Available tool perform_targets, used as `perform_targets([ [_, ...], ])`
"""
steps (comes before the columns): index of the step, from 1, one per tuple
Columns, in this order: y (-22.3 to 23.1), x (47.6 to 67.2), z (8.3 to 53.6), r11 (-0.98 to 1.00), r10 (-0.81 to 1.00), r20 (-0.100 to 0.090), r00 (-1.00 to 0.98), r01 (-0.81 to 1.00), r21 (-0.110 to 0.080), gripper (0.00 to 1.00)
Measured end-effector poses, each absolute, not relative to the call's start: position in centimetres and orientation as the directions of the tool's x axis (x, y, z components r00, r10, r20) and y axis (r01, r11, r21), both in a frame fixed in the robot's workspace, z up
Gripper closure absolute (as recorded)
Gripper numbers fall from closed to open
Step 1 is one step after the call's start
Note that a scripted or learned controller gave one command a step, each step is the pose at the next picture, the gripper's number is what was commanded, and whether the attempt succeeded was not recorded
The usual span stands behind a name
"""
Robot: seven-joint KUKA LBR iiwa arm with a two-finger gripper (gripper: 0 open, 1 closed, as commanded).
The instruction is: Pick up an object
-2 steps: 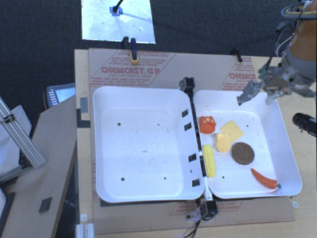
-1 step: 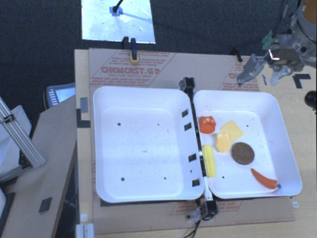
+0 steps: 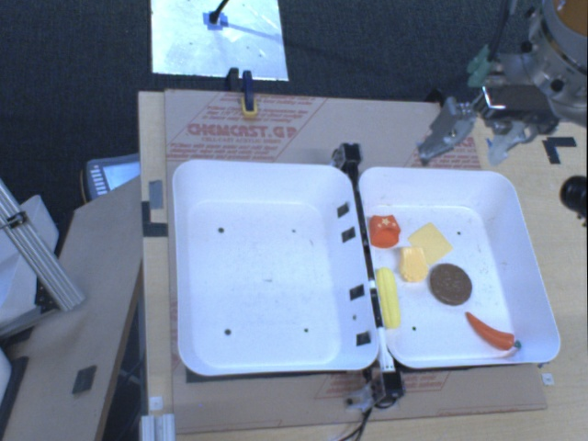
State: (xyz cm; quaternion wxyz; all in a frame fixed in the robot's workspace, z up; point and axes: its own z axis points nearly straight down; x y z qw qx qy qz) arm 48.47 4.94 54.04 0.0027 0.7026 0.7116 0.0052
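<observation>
1. Six small toy foods lie in the right bin (image 3: 514, 211), all well below the gripper (image 3: 473, 141), which hangs over the bin's far rim with its two fingers (image 3: 443, 136) spread apart and nothing between them.

2. Any of the six could be the pick: a red tomato-like piece (image 3: 384, 231) by the divider, a yellow wedge (image 3: 429, 243), a pale yellow block (image 3: 413, 265), a brown disc (image 3: 450, 284), a yellow corn cob (image 3: 388, 299) and a red chili (image 3: 490, 331) near the front corner.

3. Crowding is the likely trouble. The block sits just beside the wedge and the disc, so fingers coming down there may land on a neighbour and push the target away.

4. The corn cob lies against the divider wall, leaving little space for a finger on that side; a closing grip may skate off it.

5. The disc and wedge look flat and low, so the fingers may close above them and come up with nothing.

6. The chili rests near the sloped front corner, where a finger could strike the bin wall first.

7. The left bin (image 3: 266, 255) adjoins the right bin, both on a sheet of printed cardboard (image 3: 276, 122) clamped at the far edge by a yellow clamp (image 3: 248, 95).

8. Beyond the bench lie dark carpet (image 3: 83, 53) and a shiny metal plate (image 3: 216, 26); an aluminium rail (image 3: 37, 255) leans at the left.
</observation>
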Motion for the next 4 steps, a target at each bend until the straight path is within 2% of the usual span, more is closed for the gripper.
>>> perform_targets([
  [1,16.6,50.4,52.9,0.016,1.000,0.003,-0.016,1.000,0.002,0.00],
  [2,20.5,48.6,53.5,0.008,1.000,0.002,-0.008,1.000,0.002,0.00],
  [3,21.2,48.6,53.5,0.005,1.000,0.002,-0.005,1.000,0.002,0.00],
  [4,21.0,50.4,53.5,0.000,1.000,0.001,0.000,1.000,0.003,0.00],
])
